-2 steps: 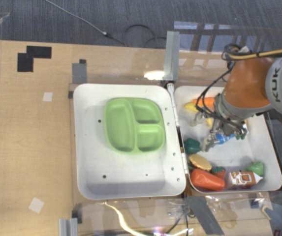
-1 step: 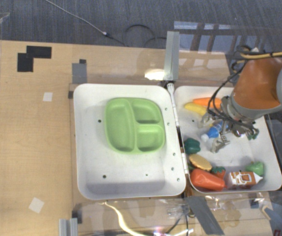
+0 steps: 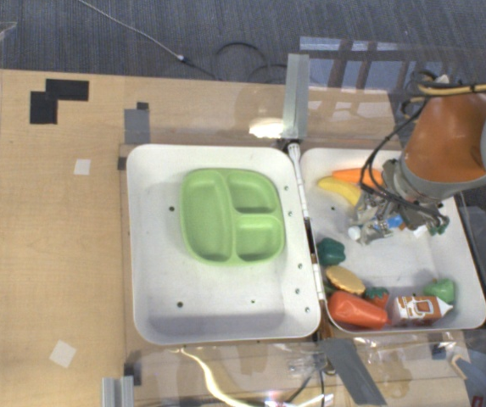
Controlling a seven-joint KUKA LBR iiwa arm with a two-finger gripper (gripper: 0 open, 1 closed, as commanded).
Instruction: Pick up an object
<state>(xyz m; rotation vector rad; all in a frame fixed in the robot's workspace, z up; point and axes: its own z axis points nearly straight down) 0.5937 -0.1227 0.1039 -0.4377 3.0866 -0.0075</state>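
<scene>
Camera view notes: grey arm with orange band reaches in over the right-hand shallow white bin on the pale wood desk. Gripper low in that bin's upper half; whether open or closed, cannot tell, the metalwork is too cluttered, and nothing is visibly held in it. Yellow plastic banana just beside gripper, up and to its left, with an orange carrot-like piece touching it. Dark green pepper-like toy below-left. Further below: tan oval piece, red-orange toy, small brown-labelled carton, green toy. Green divided plastic plate well left, in the left-hand white bin. Judgement: the pick is not yet done; grasp and lift remain.
</scene>
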